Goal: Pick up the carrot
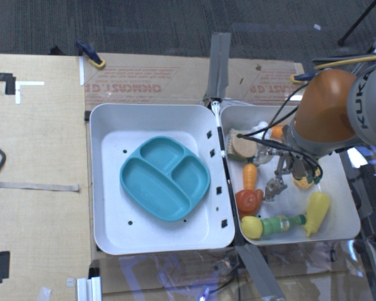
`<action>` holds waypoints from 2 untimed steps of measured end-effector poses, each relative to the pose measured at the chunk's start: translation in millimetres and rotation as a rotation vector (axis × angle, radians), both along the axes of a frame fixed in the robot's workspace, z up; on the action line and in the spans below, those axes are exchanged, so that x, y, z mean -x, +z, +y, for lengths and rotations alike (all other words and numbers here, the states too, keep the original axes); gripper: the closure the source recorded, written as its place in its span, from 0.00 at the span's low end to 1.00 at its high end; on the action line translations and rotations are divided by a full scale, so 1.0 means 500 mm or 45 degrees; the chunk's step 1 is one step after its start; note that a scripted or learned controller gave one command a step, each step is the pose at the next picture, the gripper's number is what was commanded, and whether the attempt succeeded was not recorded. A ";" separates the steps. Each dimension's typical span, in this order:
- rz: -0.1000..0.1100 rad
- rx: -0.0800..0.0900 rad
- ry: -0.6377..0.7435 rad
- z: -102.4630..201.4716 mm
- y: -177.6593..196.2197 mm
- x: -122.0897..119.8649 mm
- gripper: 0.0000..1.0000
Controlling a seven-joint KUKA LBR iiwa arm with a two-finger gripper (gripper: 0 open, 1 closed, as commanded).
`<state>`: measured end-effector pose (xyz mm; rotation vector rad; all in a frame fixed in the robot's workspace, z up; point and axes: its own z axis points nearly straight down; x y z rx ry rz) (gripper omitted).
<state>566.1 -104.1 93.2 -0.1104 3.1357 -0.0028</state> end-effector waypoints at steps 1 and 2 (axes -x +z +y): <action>-0.007 0.001 0.005 0.002 0.021 -0.005 1.00; -0.007 0.001 0.004 0.002 0.021 -0.005 0.00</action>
